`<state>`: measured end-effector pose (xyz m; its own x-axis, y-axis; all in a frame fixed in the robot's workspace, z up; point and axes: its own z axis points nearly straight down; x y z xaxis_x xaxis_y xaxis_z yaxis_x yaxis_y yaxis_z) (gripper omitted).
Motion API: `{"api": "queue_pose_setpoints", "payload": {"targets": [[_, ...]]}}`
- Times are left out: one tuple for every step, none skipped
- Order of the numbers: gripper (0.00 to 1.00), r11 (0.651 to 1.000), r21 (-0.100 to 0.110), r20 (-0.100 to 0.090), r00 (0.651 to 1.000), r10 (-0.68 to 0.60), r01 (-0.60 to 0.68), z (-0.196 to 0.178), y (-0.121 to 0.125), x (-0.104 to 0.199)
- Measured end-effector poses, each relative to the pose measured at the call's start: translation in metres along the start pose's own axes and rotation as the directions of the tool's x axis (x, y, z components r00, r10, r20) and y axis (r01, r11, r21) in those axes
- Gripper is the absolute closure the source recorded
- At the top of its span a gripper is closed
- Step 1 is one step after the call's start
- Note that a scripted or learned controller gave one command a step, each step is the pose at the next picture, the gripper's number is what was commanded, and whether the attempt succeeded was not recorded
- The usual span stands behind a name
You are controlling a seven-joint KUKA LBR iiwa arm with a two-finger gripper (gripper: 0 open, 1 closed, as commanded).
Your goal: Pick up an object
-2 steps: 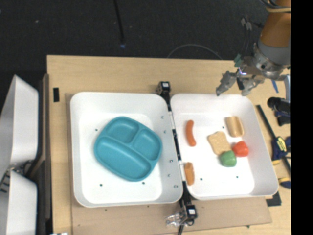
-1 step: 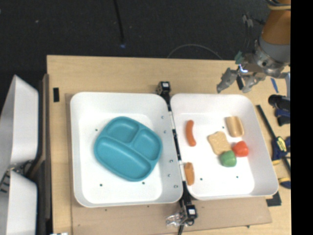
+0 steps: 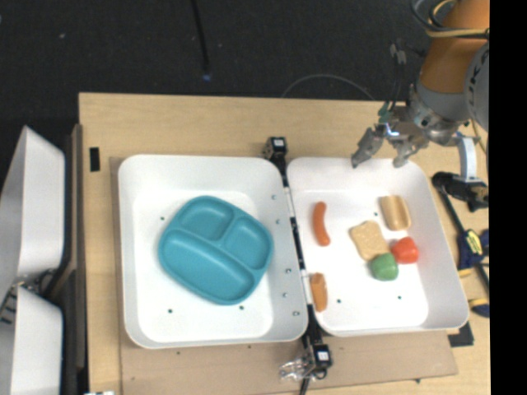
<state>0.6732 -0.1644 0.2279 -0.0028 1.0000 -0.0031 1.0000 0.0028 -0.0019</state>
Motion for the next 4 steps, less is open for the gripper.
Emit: {"api": "queue_pose_setpoints", "payload": {"targets": [[0.0, 1.0, 0.002, -0.001, 1.0, 0.002, -0.002, 0.055, -0.008, 0.005], [0.0, 1.0, 0.001, 0.0, 1.0, 0.005, -0.005, 0.117, -0.011, -0.001], [1.0, 1.0, -0.008, 0.001, 1.0, 0.004, -0.004, 0.101, -0.009, -0.002], [1.0, 1.0, -0.008, -0.003, 1.0, 0.003, -0.003, 0.055, -0.003, -0.006]]}}
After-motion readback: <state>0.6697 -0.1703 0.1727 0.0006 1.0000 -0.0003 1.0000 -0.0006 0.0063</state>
